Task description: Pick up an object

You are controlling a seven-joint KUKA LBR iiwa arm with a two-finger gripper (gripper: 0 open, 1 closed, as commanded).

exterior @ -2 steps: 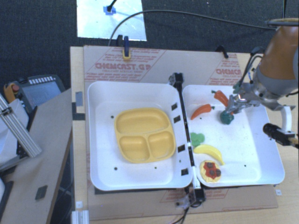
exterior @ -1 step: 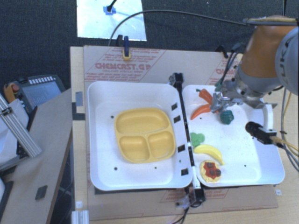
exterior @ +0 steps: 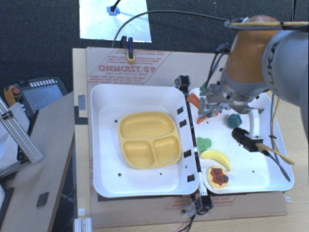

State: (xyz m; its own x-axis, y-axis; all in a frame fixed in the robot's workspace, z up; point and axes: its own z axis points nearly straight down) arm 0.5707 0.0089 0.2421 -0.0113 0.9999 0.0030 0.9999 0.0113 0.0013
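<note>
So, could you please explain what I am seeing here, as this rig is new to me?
One camera looks down on two white bins. The grey and orange machine from the right is a robot arm; its end effector hangs over the right bin, by an orange toy. That bin also has a teal toy, a green toy, a banana and a toy pizza. The left bin holds a yellow tray. Whether anything is held, I cannot tell.

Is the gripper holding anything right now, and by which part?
Cannot tell. The gripper sits against an orange toy in the right bin, but no clear hold shows.
</note>
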